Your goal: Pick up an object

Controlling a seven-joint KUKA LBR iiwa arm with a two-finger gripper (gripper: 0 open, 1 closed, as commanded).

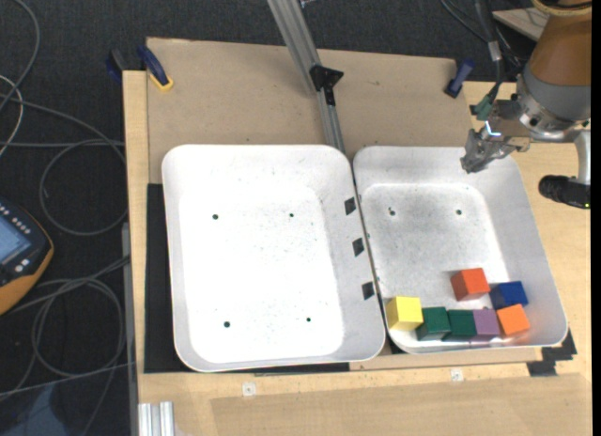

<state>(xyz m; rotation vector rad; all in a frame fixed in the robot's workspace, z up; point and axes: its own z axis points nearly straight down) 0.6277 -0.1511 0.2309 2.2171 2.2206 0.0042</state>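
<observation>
Bench [244,96], right bin [423,190] with blocks [465,314]

even, bright overhead light washes the two white bins [254,166], leaving only faint shadows beside the blocks [460,307] at the right bin's near edge; focus is soft throughout, the dark floor around them grainy.

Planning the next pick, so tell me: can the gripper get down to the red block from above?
Probably yes. The red block sits apart behind the crowded row, nothing over it; the gripper hangs above the same bin's far edge.
</observation>
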